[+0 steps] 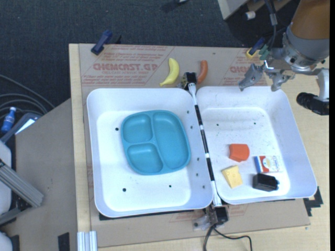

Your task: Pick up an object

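Observation:
My gripper [261, 82] hangs above the far edge of the right bin [272, 114], open, with nothing between its two fingers. Well below it, in the near part of that bin, lie an orange block [239, 152], a yellow wedge [232, 177], a small red, white and blue box [267, 164] and a black object [265, 182]. All of them rest on the bin floor, apart from the gripper.
The left bin [104, 140] holds a teal divided plate [155, 141]. Behind the bins, on the board, lie a yellow banana [170, 72] and an orange carrot-like piece [202, 71]. A blue clip [101, 42] sits at the board's far left corner.

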